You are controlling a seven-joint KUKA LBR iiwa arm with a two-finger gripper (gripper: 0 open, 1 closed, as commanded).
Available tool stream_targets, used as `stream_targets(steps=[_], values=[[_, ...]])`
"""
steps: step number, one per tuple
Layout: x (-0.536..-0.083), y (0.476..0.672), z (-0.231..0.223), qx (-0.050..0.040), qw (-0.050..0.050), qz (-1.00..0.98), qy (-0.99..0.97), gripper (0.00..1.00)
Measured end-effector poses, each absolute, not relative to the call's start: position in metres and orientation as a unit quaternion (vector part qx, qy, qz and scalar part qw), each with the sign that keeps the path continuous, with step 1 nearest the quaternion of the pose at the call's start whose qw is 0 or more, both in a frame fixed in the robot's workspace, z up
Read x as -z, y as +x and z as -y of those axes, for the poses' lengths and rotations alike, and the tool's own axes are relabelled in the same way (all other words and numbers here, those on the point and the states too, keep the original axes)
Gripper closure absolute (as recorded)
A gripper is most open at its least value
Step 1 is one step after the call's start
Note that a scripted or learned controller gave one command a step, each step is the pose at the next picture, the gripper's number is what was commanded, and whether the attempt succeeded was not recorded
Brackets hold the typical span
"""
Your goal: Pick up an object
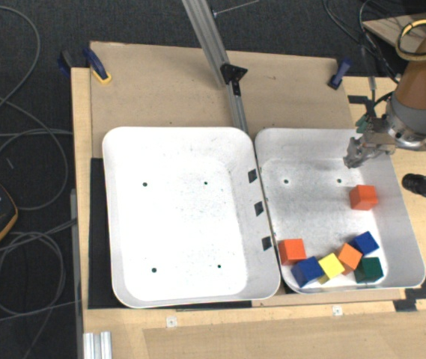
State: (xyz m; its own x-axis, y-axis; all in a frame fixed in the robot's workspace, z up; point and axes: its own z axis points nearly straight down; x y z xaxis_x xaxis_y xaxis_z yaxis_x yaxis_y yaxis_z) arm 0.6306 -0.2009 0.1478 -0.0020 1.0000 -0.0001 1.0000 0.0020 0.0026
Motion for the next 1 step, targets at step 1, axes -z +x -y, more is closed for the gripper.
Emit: stream_targets(steps=[1], values=[[-0.2102,0.6276,0.1957,-0.0022,0.004,-0.708,0.707,1.00]])
